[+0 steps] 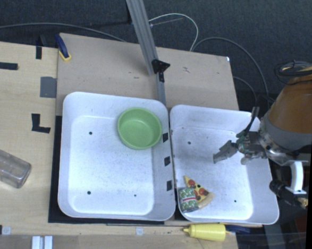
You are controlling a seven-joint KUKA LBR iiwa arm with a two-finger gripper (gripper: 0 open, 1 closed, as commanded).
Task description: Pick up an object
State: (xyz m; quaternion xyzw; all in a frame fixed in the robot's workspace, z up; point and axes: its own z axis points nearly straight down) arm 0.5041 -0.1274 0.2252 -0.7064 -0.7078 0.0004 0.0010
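In the right bin (256,208) a toy pizza slice (200,192) lies near the front left corner. A small green and grey packet (187,199) rests against it. A green bowl (140,128) sits upright in the left bin (79,158), near its back right corner. My gripper (235,155) hangs over the right bin's middle right, above and to the right of the pizza slice. It stands open with nothing between its fingers (223,152).
A yellow squeeze bottle (208,232) lies on the bench just in front of the right bin. A clear plastic tumbler (4,165) lies on its side at the far left. A grey pole (144,30) slants down to the bins' back edge.
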